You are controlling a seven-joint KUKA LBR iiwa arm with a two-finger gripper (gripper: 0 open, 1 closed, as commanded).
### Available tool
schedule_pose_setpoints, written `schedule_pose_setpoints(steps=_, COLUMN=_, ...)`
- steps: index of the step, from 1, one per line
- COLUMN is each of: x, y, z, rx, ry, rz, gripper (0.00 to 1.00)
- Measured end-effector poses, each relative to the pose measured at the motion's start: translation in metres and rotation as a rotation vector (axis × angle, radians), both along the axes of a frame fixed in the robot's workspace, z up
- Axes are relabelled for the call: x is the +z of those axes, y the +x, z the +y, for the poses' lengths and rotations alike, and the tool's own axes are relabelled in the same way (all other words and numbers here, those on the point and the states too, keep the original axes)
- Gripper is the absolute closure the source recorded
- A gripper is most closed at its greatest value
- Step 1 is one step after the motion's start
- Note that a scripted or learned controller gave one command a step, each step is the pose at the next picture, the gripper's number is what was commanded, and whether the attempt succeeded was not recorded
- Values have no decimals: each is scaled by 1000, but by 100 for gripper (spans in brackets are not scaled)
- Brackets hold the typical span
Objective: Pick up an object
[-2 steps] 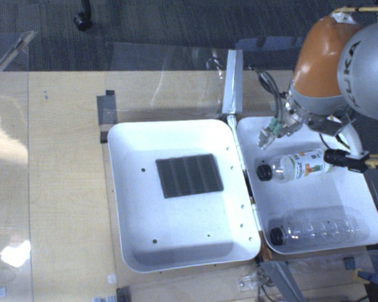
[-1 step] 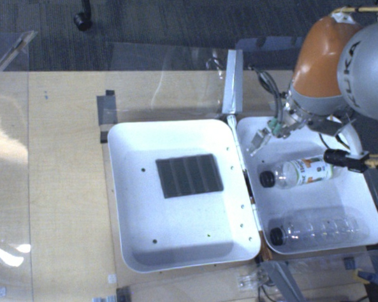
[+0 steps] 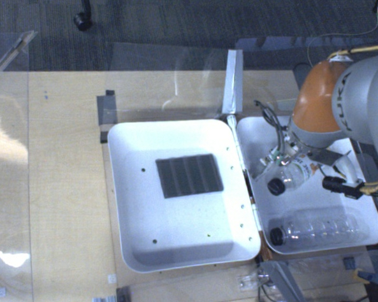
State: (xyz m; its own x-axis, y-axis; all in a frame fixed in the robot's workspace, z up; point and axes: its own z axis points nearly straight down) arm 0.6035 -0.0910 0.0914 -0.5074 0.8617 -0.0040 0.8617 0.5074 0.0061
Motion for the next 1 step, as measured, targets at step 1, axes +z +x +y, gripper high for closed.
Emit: schedule_pose_setpoints(steps=1, x=15, y=-51, z=-20, rx=206, ry=-1, rz=1, gripper=0)
